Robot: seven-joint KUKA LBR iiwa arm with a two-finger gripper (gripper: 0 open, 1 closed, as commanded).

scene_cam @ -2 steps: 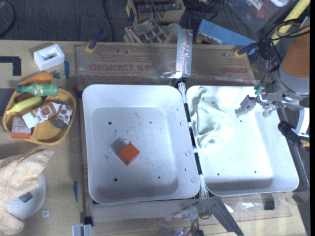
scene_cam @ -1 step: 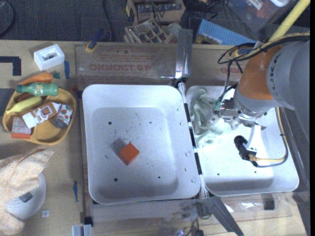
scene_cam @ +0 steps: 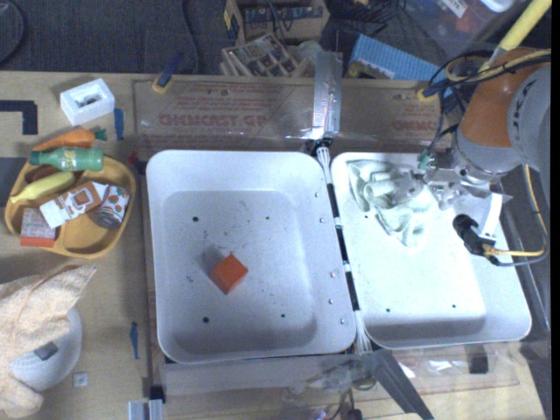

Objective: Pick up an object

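Gripper low in the right bin, orange block alone in the left.
The gripper (scene_cam: 391, 204) blurs near the right bin (scene_cam: 437, 322)'s back-left corner; its state is unreadable. The arm (scene_cam: 499, 121) reaches in from the right. The orange block (scene_cam: 230, 273) sits well apart, mid-floor of the left bin (scene_cam: 175, 234).

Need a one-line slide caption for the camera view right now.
KUKA arm's gripper over the right bin; an orange block lies in the left bin.
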